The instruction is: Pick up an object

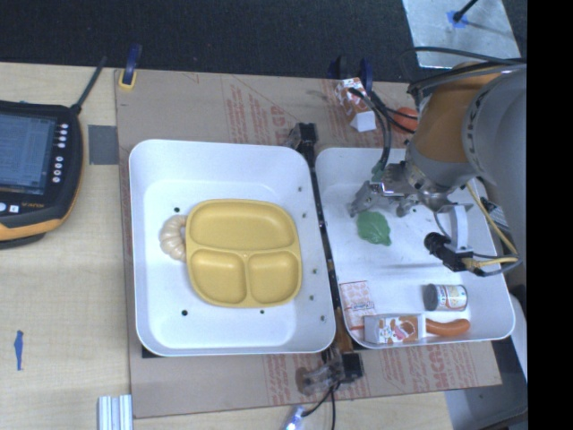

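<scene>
In the right bin point(338, 240) lie a green leafy toy point(374, 229), a small dark can with a pale label point(445, 297), an orange carrot-like piece point(446, 327) and a flat printed packet point(391, 329). My gripper point(383, 198) hangs over the upper middle of that bin, just above the green toy. The toy lies on the bin floor right below the fingertips, and I cannot tell whether they touch it. A yellow three-part plate point(243, 251) sits in the left bin point(157, 330), with a beige ridged object point(172, 237) tucked at its left edge.
A teach pendant point(34, 170) lies at the far left of the bench. A small printed card point(354, 297) rests on the right bin's front left corner. Cables and a small box point(358, 106) sit behind the right bin. The grey arm point(466, 128) covers that bin's back right part.
</scene>
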Tool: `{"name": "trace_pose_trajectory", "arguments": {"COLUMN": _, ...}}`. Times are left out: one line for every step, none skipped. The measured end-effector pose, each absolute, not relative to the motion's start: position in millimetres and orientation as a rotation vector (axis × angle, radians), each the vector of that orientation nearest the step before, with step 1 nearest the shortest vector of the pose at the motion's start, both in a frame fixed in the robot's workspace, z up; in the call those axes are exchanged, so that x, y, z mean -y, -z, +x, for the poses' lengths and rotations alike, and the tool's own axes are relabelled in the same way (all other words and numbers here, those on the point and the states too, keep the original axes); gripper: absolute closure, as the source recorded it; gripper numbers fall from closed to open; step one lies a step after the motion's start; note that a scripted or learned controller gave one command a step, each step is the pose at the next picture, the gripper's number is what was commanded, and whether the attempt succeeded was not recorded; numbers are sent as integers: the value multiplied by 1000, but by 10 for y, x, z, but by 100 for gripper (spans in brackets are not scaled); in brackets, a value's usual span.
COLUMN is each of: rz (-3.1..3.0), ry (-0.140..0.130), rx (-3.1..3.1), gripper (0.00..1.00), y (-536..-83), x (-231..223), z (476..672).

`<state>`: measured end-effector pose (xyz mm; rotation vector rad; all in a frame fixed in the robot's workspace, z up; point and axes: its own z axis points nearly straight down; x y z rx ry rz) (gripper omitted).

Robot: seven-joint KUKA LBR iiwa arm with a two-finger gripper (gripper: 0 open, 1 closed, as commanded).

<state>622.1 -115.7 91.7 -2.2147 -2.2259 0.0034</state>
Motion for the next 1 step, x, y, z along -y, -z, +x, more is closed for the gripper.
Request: {"name": "trace_pose_trajectory", "arguments": {"rz": -2213, "ry": -6, "rx": 2225, "gripper": 0, "y": -915, "x": 995, "z": 6010}}
